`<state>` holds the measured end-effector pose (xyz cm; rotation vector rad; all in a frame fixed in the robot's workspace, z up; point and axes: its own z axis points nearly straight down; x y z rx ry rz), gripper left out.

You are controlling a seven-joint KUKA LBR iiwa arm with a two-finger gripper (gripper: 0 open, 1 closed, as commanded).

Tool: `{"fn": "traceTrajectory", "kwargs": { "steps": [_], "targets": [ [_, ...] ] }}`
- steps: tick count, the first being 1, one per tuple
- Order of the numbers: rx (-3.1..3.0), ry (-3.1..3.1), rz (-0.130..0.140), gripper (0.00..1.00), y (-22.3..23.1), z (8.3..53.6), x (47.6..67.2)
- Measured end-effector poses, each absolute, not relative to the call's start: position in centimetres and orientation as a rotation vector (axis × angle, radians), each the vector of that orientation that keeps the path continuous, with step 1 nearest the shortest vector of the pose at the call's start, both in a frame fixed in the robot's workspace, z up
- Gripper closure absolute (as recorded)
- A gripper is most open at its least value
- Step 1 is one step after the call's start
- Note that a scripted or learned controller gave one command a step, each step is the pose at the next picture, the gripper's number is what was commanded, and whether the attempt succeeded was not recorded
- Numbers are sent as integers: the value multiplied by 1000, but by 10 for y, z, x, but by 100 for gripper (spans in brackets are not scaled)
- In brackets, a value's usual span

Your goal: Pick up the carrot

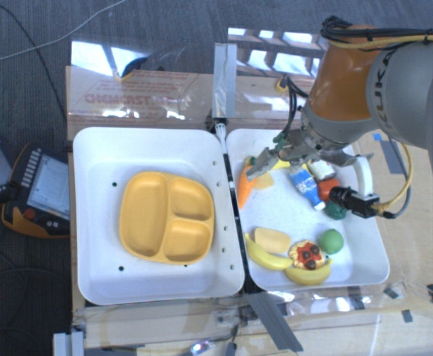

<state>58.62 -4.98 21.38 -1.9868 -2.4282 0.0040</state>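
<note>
**Hand low over the carrot at the right bin's inner wall**

While our arm [365, 73] reaches in from the right side of the counter, its hand [265, 162] hangs low in the far left part of the right bin [376, 262], close to the wall that bin shares with the left bin [98, 273]. We see grey finger parts pointing down and left toward the carrot [244, 188], but we cannot tell how far apart they stand, nor whether anything sits between them. The carrot lies along that shared wall, its orange body running nearly parallel to the rim, just beneath and to the left of the hand; whether the two touch we cannot make out.

Room around the carrot is tight. On one side the dividing wall presses close; on the other a small yellow piece [279, 164] and a blue and white bottle [305, 184] lie near, with a red and white item [326, 180] and a dark green one [336, 210] beyond them toward the bin's right side. Nearer the front edge we find a pale block [270, 239], a banana [265, 256], a red-topped yellow piece [309, 258] and a green ball [332, 241], all crowded together. A bare white patch of floor remains between the carrot and that front cluster.

Across the wall, the left bin holds a yellow divided plate [166, 217] at its middle, with open white floor all round it.
</note>
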Motion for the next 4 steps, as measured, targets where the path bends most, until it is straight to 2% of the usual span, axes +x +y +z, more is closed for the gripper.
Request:
{"fn": "traceTrajectory", "kwargs": {
  "steps": [1, 2, 3, 4],
  "targets": [
    [-2127, -2305, 6, 0, -108, 104, 578],
    [-2197, -2244, 5, 0, -74, 182, 657],
    [-2006, -2434, -31, 0, -89, 112, 621],
    [-1922, -2496, -15, 0, -95, 89, 612]
  ]
}}
